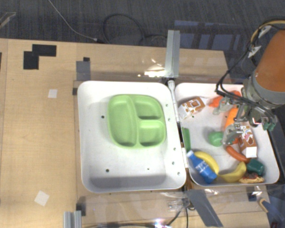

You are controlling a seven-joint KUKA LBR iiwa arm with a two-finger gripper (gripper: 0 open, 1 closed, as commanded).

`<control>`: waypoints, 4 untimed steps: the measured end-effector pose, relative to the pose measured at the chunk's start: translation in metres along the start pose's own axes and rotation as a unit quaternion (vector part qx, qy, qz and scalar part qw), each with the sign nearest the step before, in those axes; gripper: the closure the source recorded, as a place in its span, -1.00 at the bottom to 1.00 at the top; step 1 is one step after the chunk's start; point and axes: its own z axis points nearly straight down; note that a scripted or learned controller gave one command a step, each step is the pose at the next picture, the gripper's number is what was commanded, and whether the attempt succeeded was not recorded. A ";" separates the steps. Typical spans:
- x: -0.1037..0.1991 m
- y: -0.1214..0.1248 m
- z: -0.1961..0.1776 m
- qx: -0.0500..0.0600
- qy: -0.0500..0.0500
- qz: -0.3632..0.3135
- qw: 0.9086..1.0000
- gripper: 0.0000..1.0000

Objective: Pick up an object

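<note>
My gripper [234, 133] hangs low over the middle of the right bin [274, 175], under the orange-banded wrist. Just left of it lies a small green object [215, 138]. An orange carrot-like piece [230, 117] lies right behind it. A red sausage [237, 153] sits just in front of it, and a red and white packet [249, 143] is at its right. Nothing visibly sits in the gripper.
Toward the right bin's front lie a yellow banana [217, 167], a blue item [200, 168] and a dark green block [255, 166]. A brown and white packet [192, 106] is at the back left. The left bin [92, 170] holds a green divided plate [135, 120].
</note>
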 end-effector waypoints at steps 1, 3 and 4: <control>0.002 -0.036 0.150 0.002 -0.008 0.018 1.000 -1.00; -0.048 -0.027 0.174 0.000 -0.003 0.131 0.991 -1.00; -0.118 -0.034 0.172 0.000 0.000 0.138 0.990 -1.00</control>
